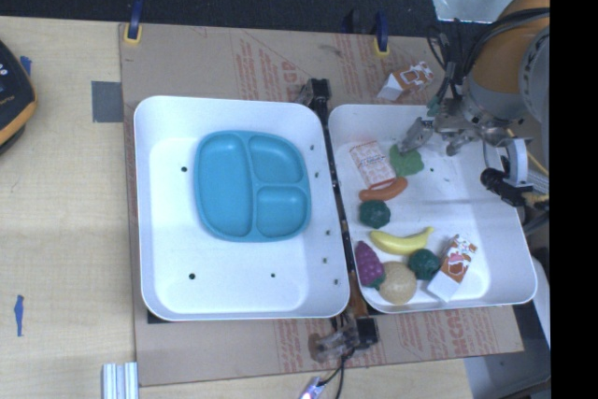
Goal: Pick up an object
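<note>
The right bin (505, 229) holds several toy foods. A white and red packet (372, 163) lies at its far left, with a green piece (408, 163) beside it. Below them are a red sausage (384, 190), a dark green broccoli (375, 214), a yellow banana (402, 240), purple grapes (368, 263), a beige potato (397, 283), another dark green piece (424, 263) and a red and white carton (458, 259). My gripper (432, 142) hangs open over the bin's far part, just right of and above the green piece, with nothing between its fingers.
The left bin (168, 266) carries a blue divided plate (252, 184). A small snack packet (408, 81) lies on the cardboard behind the right bin. The arm's grey and orange body (509, 61) fills the far right corner.
</note>
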Motion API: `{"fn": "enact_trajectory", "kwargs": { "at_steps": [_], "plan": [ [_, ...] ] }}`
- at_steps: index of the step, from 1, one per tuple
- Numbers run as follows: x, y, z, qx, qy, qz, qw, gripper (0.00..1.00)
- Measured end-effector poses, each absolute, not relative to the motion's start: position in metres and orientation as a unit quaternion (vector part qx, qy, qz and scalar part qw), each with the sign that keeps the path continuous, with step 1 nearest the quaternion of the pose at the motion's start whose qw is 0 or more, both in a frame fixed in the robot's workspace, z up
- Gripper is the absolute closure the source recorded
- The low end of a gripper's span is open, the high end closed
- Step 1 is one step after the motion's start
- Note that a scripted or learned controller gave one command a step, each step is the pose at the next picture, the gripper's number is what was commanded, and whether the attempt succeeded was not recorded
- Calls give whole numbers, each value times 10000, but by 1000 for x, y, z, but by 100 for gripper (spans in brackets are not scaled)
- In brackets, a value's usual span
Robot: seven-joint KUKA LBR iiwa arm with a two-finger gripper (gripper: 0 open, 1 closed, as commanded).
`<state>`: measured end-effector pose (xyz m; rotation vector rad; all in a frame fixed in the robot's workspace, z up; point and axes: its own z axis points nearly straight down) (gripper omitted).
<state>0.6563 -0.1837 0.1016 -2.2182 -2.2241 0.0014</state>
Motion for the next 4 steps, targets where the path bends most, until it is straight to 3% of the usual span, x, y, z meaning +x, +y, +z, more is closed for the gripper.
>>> {"fn": "enact_trajectory", "kwargs": {
  "at_steps": [1, 2, 3, 4],
  "plan": [
    [621, -184, 92, -7054, -7088, 17, 10, 0],
    [656, -165, 92, -7055, -7087, 7, 8, 0],
    [657, -165, 103, -7045, -7097, 11, 9, 100],
    [621, -172, 124, -7058, -7085, 14, 7, 100]
  ]
}}
